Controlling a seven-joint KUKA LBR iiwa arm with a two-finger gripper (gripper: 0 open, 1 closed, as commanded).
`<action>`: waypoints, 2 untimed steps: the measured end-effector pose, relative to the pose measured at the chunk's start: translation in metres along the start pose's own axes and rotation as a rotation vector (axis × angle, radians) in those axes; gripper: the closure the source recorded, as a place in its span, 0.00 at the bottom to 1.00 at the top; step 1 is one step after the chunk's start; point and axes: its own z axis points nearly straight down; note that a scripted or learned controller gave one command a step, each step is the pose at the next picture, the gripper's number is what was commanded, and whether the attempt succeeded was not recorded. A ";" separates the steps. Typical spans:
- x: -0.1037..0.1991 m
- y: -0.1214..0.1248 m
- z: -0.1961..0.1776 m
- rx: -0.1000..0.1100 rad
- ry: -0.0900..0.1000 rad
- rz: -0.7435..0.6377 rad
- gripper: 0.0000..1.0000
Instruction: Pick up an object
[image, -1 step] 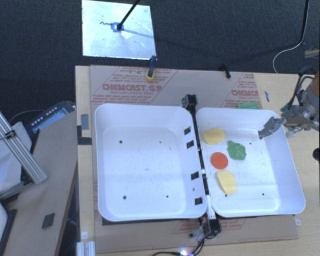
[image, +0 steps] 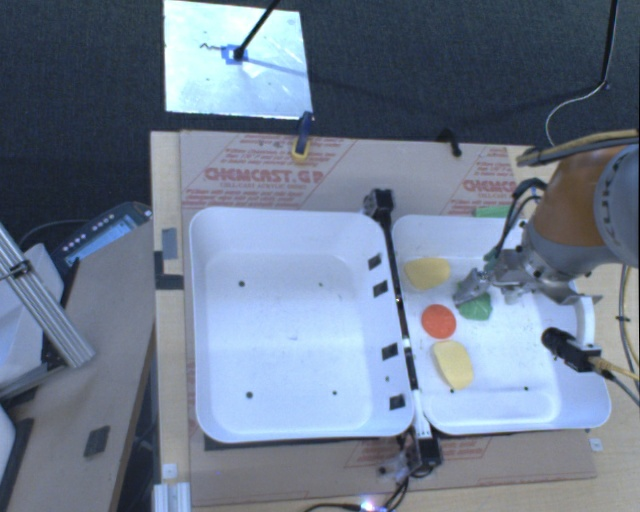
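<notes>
Objects lie in the right bin (image: 575, 405), four of them, clustered in its left half. Going left to right: the left bin (image: 215, 400) sits beside it, the two touching along a black seam with clips. Just past that seam, a pale yellow piece (image: 427, 271) lies toward the far wall, an orange disc (image: 439, 321) sits nearer me below it, and a second yellow piece (image: 453, 364) lies closest to the front wall. Right of the disc is a green piece (image: 477, 308). My gripper (image: 470, 293) is down at that green piece, right over its upper left edge; whether my fingers are apart or closed I cannot tell.
</notes>
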 end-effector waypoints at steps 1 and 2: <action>-0.048 -0.009 0.036 -0.005 -0.004 0.008 0.00; 0.024 0.045 0.034 -0.011 -0.002 -0.004 0.00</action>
